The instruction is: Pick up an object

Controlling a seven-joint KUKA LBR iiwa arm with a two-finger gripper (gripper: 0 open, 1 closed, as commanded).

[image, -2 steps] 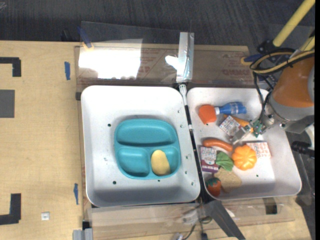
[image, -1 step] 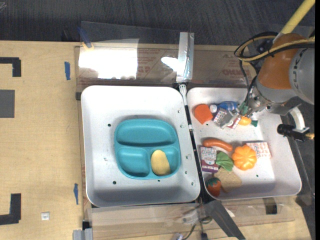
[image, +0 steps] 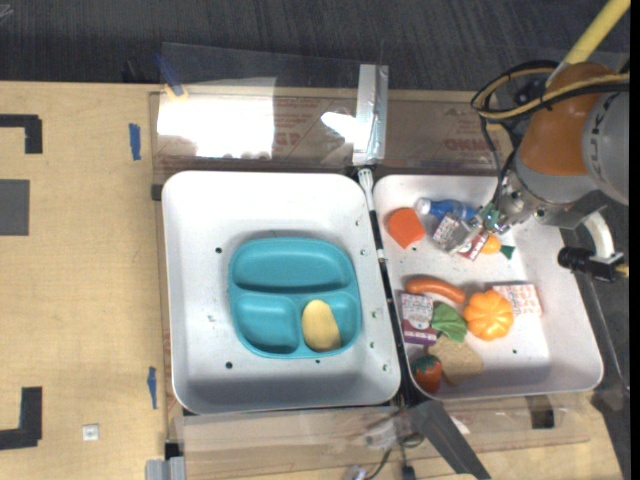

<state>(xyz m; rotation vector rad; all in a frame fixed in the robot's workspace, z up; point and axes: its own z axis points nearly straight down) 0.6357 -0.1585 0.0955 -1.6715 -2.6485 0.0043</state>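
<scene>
My fingers (image: 497, 218) sit low at the right bin's (image: 570, 363) back edge, touching a crinkled packet (image: 458, 234) lying just left, long axis left-right. Can't tell if they're open or closed.

Both bins are plain white, the left bin (image: 190, 268) and the right bin (image: 570, 338). Far left of the claw (image: 497, 218) there's a teal tray (image: 270, 268) with a pale yellow potato (image: 321, 325) in it. Just left of the claw: an orange-red cup (image: 405, 228) and a blue bottle (image: 450, 209). Below it, a bright orange pumpkin (image: 489, 313) and an orange carrot (image: 435, 288). The desk (image: 80, 268) is tan with black marks and blue tape bits.
</scene>
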